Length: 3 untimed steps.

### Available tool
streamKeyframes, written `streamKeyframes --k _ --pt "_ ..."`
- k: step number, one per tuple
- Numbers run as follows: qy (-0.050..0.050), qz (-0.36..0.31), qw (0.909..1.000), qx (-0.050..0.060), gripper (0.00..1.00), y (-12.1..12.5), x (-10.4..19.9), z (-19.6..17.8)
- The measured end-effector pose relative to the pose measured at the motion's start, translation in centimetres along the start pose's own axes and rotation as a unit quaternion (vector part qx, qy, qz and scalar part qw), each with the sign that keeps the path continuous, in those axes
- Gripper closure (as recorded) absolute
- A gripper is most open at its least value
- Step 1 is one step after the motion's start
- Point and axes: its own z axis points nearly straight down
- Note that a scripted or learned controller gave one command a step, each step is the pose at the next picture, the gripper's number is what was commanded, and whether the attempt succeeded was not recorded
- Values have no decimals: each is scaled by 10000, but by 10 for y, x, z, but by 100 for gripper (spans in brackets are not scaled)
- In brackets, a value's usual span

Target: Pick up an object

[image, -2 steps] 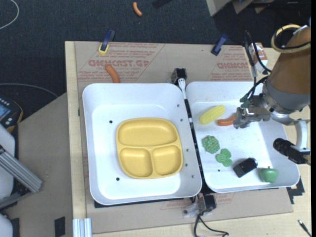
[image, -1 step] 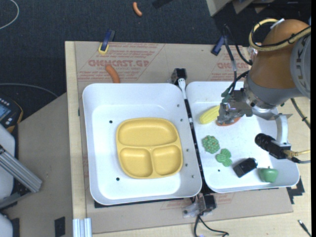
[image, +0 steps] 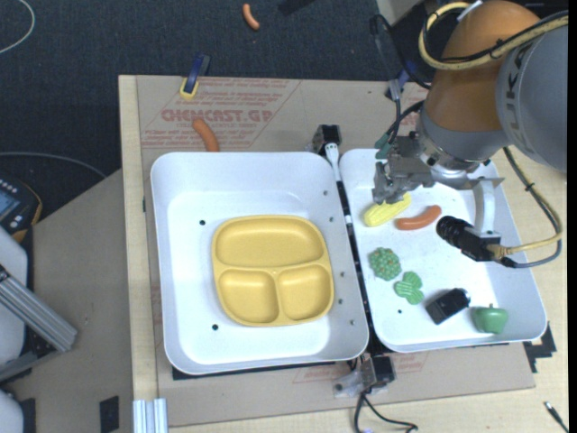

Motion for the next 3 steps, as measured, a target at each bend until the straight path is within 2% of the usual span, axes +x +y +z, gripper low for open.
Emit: streamKeyframes --k 1,2,3 --pt "-12 27 10000 16 100 -1 -5 1" --pt "-2 28 10000 47 100 -12 0 6" --pt "-6 36 10000 48 100 -6 -9 20"
